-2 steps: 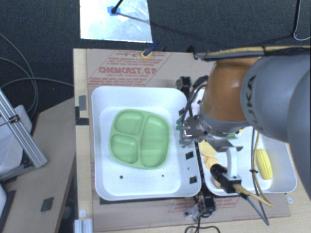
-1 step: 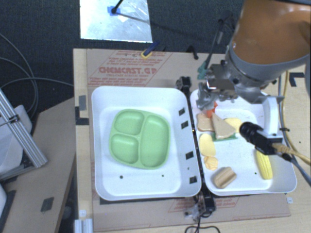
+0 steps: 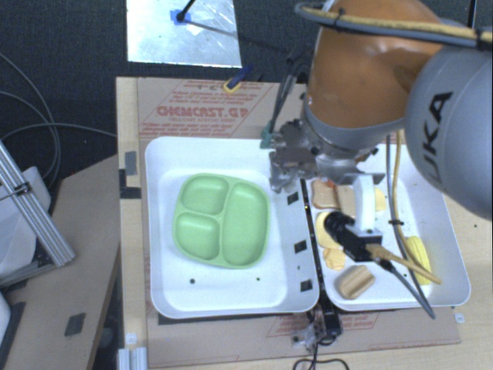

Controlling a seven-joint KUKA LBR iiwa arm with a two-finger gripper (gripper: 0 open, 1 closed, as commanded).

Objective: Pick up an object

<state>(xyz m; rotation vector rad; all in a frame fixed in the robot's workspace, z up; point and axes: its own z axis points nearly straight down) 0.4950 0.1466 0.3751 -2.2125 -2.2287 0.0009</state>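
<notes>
My gripper (image 3: pixel 288 166) hangs over the right edge of the left bin (image 3: pixel 158 230); how open, I cannot tell. I'd centre over the toast (image 3: pixel 323 197) before descending.

Left bin (image 3: pixel 162 230): was set at 9 o'clock of right bin (image 3: pixel 454 272).
Divided plate (image 3: pixel 222 220): was laid in left bin.
Roll (image 3: pixel 356 281): was laid at 7 o'clock in right bin.

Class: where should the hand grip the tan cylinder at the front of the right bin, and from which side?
Grip the tan cylinder at its middle, from straight above. It lies on its side, top uncovered, so closing across its narrow width probably holds best; the right bin's front wall crowds a sideways approach.
</notes>
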